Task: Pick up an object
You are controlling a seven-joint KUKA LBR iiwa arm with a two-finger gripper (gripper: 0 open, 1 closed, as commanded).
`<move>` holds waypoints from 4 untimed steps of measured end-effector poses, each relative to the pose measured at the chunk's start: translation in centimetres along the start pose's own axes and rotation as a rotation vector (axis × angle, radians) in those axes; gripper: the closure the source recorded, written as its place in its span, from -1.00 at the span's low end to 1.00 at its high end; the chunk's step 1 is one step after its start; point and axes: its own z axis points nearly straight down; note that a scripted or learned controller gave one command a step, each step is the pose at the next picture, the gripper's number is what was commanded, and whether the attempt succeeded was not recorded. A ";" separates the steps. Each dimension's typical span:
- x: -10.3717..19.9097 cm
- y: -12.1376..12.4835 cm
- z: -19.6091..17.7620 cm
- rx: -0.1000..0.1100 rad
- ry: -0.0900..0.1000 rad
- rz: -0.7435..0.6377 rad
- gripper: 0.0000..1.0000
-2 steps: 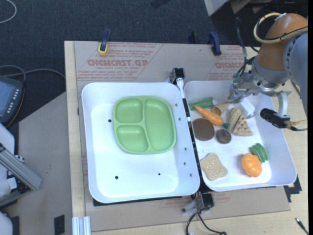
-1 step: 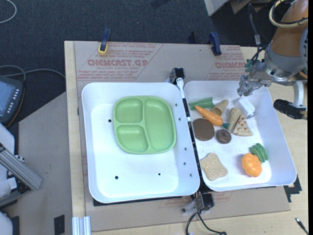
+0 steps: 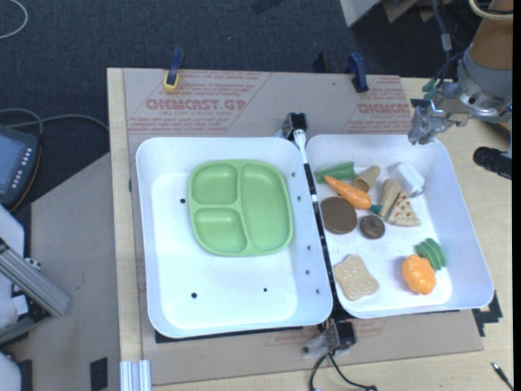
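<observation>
Two white bins (image 3: 155,218), one green plate (image 3: 241,207), and nine toy foods (image 3: 355,276).

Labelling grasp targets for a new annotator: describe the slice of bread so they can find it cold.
Start at the right-hand shallow white bin, the one holding the toy food. Go to its near-left corner, beside the divider between the bins: the tan, speckled, square-ish toy bread slice lies flat there. Its neighbours are a round brown disc above and an orange fruit with green leaves to its right.

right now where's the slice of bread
The slice of bread lies in the right bin, near its front left corner, below the brown patty.
</observation>
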 end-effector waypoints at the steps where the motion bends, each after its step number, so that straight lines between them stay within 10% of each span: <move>1: 4.1 -2.7 -0.9 0.010 0.004 -0.002 1.00; 4: 19.1 -9.0 -1.3 0.011 0.005 -0.005 1.00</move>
